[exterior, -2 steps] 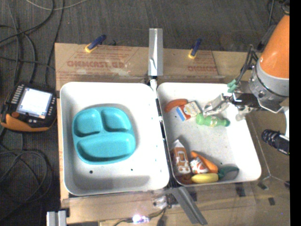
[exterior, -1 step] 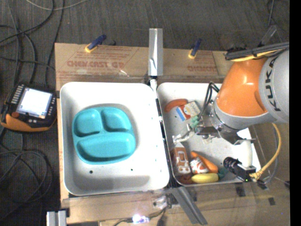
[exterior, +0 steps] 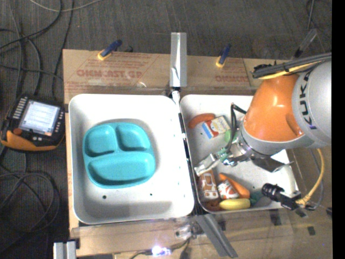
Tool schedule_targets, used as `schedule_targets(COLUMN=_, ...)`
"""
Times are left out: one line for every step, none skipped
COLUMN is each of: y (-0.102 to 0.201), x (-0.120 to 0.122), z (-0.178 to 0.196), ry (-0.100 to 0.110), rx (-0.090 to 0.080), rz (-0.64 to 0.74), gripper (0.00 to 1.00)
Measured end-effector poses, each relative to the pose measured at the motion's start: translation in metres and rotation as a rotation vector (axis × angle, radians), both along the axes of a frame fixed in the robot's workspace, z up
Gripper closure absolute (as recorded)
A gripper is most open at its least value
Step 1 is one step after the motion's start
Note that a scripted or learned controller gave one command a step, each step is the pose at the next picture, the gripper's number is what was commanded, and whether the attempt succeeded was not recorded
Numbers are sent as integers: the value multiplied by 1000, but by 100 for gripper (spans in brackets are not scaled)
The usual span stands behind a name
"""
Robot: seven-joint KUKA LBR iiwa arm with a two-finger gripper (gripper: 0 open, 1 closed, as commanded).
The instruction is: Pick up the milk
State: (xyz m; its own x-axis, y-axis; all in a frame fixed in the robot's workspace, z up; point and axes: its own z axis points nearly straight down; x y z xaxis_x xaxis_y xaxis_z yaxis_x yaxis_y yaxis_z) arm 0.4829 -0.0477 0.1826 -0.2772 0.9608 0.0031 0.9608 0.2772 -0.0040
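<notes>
I see the milk (exterior: 214, 126) lying in the right bin (exterior: 190, 144) just beyond my tool (exterior: 207, 165), whose grip I cannot tell.

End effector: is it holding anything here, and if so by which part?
Cannot be told. The end effector is low in the right bin, above the food items, with the milk lying apart from it.
</notes>
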Motion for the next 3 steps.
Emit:
schedule_targets(y=-31, x=2, z=46, ry=-5, rx=-1, rz=162, gripper=0)
schedule_targets(y=17, x=0, z=0, ry=-2, rx=0, rz=204, gripper=0)
schedule_targets(y=-90, x=1, z=32, ry=-3, rx=-3, rz=84, gripper=0)
